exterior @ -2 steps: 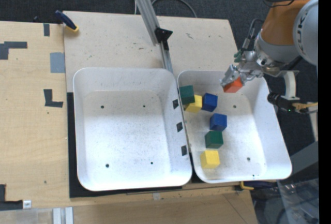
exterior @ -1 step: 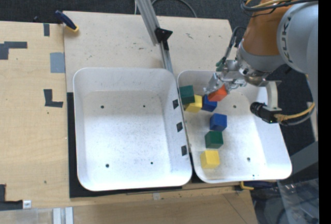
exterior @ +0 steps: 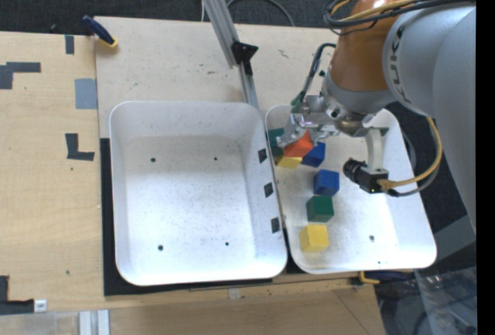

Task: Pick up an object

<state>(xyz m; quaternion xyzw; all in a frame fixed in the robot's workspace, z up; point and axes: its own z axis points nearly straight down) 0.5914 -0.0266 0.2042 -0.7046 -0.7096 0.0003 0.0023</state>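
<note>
My gripper is low over the far left corner of the right bin. Directly under and in front of it lies a tight cluster: an orange block, a blue block, a small yellow piece and a green bit by the bin wall. The gripper body hides the top of this cluster. Nearer the front of the same bin sit a blue cube, a green cube and a yellow cube, each apart from the gripper.
The left bin stands beside the right one, and their walls meet just left of the cluster. A slanted metal pole runs down to the bins' far junction. The arm's cable and a black fitting hang over the right bin's middle.
</note>
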